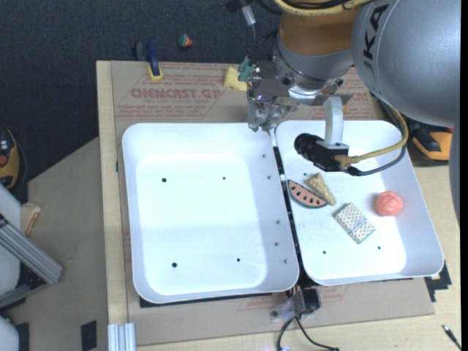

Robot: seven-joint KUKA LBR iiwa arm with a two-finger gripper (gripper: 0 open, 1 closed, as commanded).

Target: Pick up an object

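Over the right bin's [417,218] back edge, gripper [262,121] hovers, jaws' state unreadable; you should descend squarely on the watermelon slice [306,194].

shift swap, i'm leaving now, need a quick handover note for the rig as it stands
Gripper: over the top edge of the bins near the divider, nothing seen between its fingers; open or shut unclear.
Right bin: watermelon slice, tan wedge, patterned block, pink ball.
Left bin: no objects.
Done: nothing picked yet.
Left: lower onto one object, grip, lift.
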